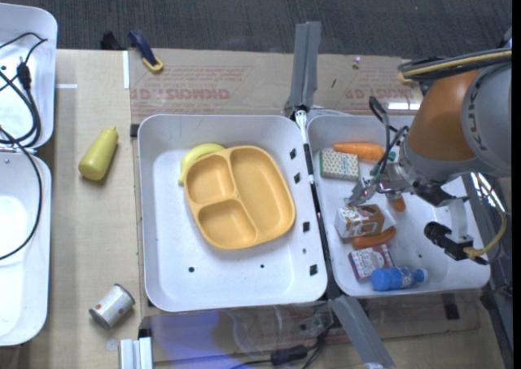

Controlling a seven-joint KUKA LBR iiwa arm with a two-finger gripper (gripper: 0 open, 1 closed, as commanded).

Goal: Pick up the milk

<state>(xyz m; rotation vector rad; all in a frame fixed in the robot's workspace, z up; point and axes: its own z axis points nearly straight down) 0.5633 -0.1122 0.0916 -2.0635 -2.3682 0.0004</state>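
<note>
**Me:** Two white bins lie under me, and I hang over the right-hand bin [480, 274]. My gripper [364, 193] hovers with its tips just above the small brown-and-white milk carton [359, 220], which lies tipped on the bin floor directly below my fingers.

**Partner:** Are you holding it?

**Me:** No. Nothing sits between my fingers. Whether they stand apart or together, I cannot tell from this slant.

**Partner:** What crowds you?

**Me:** Just beyond the carton, touching its lower edge, lies a long orange-red sausage [374, 237]. Further on are a small red-printed packet [369, 261] and a blue plastic bottle [396, 278]. Behind my tips sit a green-and-white boxed pack [339, 164] and an orange carrot [359, 149].

**Partner:** Why come in from above?

**Me:** I judge it keeps me clear of those neighbours. The sausage is the risk; it could get nudged or caught in the grasp. The yellow divided plate [238, 195] in the far bin is well away.
</note>
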